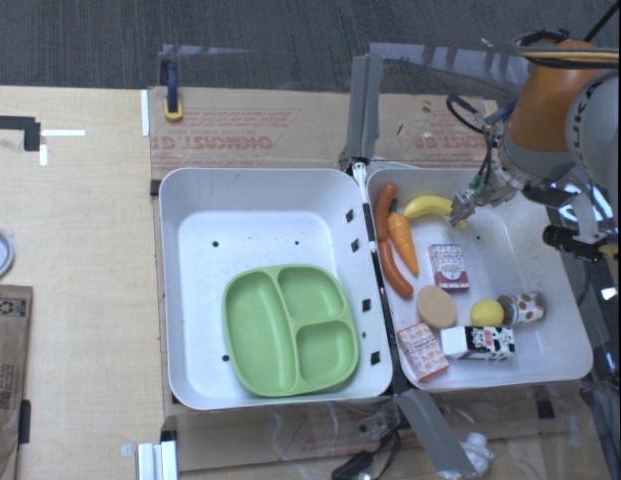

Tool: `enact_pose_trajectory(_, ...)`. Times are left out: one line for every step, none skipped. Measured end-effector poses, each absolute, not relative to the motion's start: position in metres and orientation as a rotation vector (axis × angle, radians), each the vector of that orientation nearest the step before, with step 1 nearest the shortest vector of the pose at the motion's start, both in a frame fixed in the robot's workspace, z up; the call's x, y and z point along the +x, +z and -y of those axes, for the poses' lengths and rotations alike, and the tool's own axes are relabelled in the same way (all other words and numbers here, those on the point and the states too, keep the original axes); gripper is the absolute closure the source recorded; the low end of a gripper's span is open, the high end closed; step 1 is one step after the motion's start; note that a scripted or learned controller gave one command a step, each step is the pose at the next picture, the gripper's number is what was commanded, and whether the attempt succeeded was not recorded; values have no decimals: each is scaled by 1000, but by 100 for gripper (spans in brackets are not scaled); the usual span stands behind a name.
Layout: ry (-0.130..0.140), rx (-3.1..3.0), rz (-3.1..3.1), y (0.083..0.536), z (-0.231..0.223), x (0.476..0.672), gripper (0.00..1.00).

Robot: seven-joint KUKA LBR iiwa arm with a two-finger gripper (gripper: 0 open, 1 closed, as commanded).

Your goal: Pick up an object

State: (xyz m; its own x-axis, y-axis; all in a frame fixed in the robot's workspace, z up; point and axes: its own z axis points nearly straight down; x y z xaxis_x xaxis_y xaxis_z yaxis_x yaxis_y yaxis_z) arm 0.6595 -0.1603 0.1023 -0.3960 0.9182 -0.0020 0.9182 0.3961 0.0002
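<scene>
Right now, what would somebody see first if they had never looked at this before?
Probably the green tray, big and bright in the left bin. Next comes the jumble of toy food in the right bin: a banana and carrot near the top, small boxes and a lemon lower down. The grey and orange arm reaches in from the right, its gripper low beside the banana.

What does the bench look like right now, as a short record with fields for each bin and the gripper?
left bin: green divided plate
right bin: banana, carrot, hot dog, lemon, red carton, milk carton
gripper: at the banana's right end, at the back of the right bin
held: nothing seen between its fingers
</scene>
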Motion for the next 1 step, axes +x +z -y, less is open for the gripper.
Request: enact_pose_trajectory(-2,2253,-2187,213,144,659,100)
